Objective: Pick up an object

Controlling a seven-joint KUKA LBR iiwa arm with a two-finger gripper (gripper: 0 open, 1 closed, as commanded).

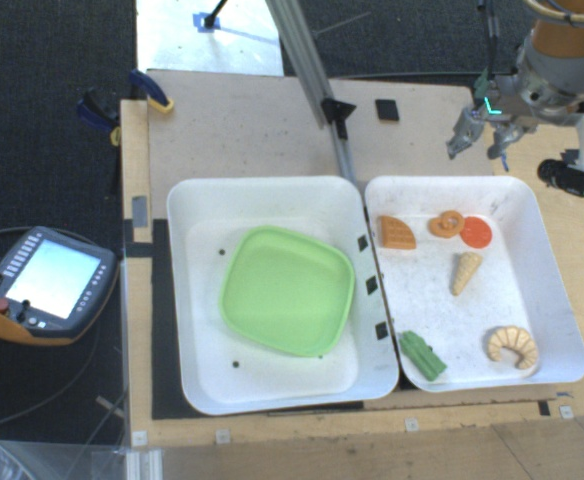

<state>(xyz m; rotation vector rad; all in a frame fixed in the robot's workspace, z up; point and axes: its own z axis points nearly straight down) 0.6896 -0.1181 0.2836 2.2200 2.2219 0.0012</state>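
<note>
Bench top (252, 128): pale speckled board, evenly lit, with dark carpeted floor (42, 58) beyond its far and left edges, well to the left of the pincer. A bright white sheet (207, 23) lies on the floor up-left of the pincer, with a grey metal pole (307, 58) slanting across it down to the bench. Two blue clamps (122, 103) grip the bench's far-left corner, and a teach pendant (47, 286) with a lit screen sits on the floor far down-left of the pincer.
</note>
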